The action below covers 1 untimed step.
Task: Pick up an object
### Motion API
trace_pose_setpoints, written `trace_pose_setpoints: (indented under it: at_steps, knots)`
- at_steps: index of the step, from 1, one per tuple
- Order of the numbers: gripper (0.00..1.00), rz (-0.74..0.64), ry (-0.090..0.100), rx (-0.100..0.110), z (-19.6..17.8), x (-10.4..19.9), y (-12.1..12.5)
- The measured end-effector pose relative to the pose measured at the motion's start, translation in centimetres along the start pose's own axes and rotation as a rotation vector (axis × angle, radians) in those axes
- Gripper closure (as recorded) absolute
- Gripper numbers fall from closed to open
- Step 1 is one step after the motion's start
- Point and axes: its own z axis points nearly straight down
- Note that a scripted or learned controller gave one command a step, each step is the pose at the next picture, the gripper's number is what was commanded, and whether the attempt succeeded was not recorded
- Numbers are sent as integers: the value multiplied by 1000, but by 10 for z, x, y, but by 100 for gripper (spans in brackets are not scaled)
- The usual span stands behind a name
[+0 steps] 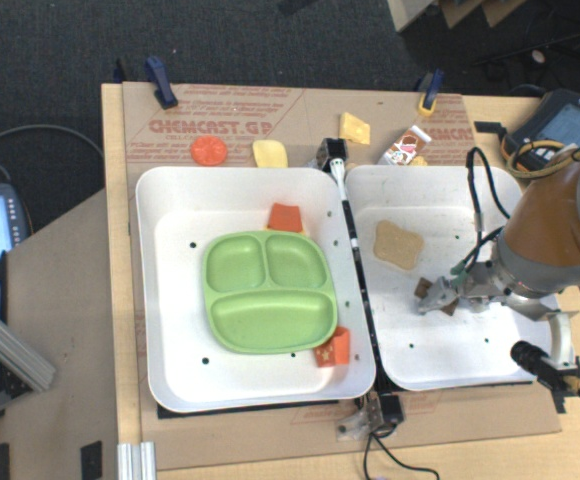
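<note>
Tan, flat and bread-shaped, the toy slice (398, 245) lies near the claw (432, 296); grip state unclear.

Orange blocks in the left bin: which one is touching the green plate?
The orange block at the green plate's lower-right corner overlaps its rim. The other orange block, above the plate's top edge, sits just apart from it.

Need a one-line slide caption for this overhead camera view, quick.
KUKA arm's gripper low in the right bin near a tan slice; green divided plate in the left bin.
</note>
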Motion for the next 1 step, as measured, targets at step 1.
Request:
trace_pose_setpoints:
  at_steps: [1]
  knots:
    - [0,-4,-12,-28,-161,-49,56]
